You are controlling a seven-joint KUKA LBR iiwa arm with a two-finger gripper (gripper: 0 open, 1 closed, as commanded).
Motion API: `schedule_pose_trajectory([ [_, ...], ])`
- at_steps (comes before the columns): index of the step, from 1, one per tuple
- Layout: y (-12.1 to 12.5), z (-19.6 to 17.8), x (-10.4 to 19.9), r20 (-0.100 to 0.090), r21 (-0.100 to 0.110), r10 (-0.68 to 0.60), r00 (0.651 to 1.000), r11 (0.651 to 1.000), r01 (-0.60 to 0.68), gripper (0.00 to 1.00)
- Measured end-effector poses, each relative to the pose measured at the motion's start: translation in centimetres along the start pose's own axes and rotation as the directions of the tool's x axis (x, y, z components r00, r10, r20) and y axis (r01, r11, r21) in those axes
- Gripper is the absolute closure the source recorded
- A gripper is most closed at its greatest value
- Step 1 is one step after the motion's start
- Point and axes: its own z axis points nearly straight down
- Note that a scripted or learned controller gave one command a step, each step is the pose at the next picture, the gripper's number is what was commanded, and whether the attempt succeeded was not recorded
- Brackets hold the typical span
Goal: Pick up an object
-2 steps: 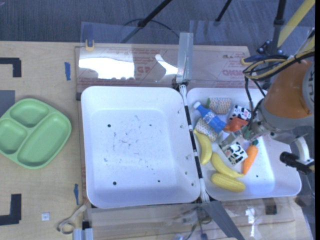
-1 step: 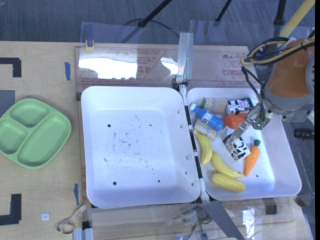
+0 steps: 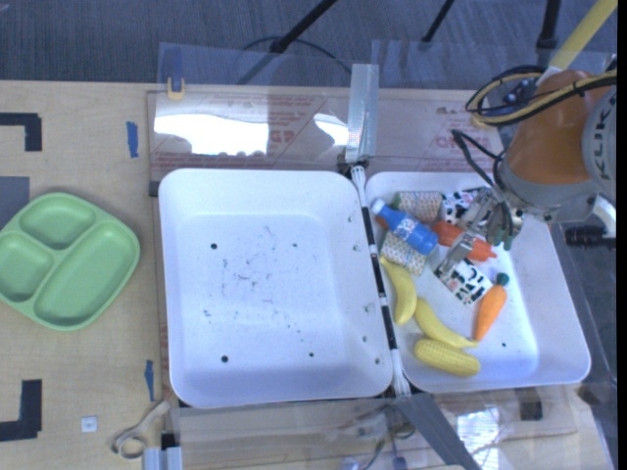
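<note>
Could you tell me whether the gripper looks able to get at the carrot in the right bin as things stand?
Probably yes. The carrot lies with its top exposed near the right bin's right side, nothing stacked on it, and the gripper hangs just above and behind it. The black-and-white toy beside it might crowd one finger.
</note>
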Motion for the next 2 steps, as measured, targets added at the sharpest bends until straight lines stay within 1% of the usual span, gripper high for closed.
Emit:
schedule_pose_trajectory([
  [1, 1.5, 0.4, -2.2, -0.053, 0.022, -0.261, 0.964, 0.965, 0.262, 0.0],
  [2, 1.8, -1.7, -3.1, -0.017, 0.015, -0.26, 0.965, 0.965, 0.26, 1.0],
])
